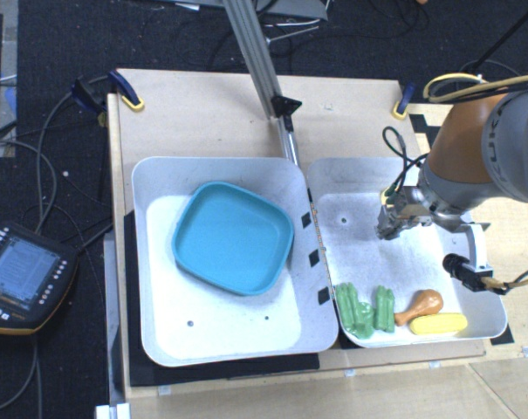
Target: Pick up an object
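Jaws: state cannot be told on the gripper (391, 225), poised over bare right bin (360, 208) floor; near edge holds banana (438, 324), drumstick (419, 305), green pieces (365, 310), apparently light, smooth plastic, best pinched mid-body; left bin holds plate (233, 237).

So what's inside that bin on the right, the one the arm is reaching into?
Along the near edge of the right bin lie two green toys, a brown drumstick-shaped piece and a yellow piece. The tool hangs over its middle; the arm covers the bin's far right part.
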Motion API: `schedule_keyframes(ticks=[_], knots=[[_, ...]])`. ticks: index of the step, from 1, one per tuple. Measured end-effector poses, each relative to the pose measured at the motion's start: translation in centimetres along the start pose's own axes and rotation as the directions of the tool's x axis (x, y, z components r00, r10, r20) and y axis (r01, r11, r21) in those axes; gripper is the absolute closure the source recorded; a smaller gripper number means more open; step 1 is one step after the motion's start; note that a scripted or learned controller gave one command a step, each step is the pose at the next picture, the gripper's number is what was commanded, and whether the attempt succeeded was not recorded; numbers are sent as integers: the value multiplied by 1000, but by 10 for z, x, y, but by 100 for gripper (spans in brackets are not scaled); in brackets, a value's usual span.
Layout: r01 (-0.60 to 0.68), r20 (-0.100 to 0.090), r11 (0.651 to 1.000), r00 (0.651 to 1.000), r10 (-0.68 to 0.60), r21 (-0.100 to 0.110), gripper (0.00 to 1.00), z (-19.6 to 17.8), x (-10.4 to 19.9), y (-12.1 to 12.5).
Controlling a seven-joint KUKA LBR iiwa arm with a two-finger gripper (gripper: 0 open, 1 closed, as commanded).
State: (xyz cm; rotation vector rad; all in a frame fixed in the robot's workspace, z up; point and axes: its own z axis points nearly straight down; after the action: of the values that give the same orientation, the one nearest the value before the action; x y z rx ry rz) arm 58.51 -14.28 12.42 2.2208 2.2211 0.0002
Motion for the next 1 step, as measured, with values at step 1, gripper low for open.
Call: schedule_keyframes(ticks=[1], knots=[[0, 1, 1000, 1000, 0, -3, 100, -47, -7, -5]])
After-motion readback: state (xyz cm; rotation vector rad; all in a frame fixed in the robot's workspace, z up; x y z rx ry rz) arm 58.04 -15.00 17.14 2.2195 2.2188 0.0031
